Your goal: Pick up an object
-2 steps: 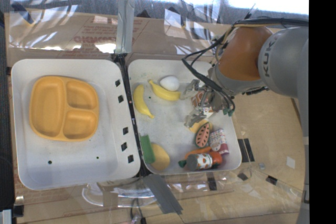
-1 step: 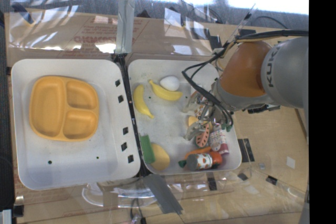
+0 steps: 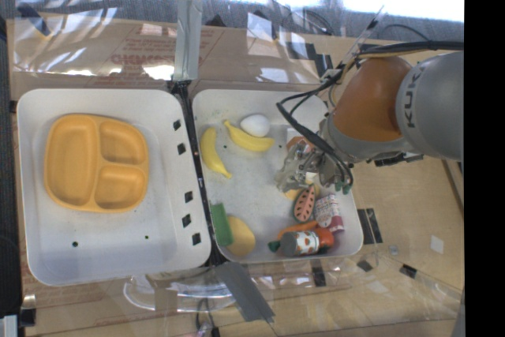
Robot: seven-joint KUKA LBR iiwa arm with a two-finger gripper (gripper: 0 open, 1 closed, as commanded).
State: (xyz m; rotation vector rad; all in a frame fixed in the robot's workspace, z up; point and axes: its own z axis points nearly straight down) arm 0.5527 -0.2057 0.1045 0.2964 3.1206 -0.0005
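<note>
My gripper hangs low in the right bin, below the orange wrist band. It sits just above a watermelon slice and beside a small red can. Two bananas lie further left: one near the divider and one with a white egg against it. At the bin's near end are a carrot-like piece, a yellow lemon and a green item. Nothing shows between the fingers.
The left bin holds a yellow divided plate. Black cables loop from the arm over the right bin's far right side. A taped divider runs between the bins.
</note>
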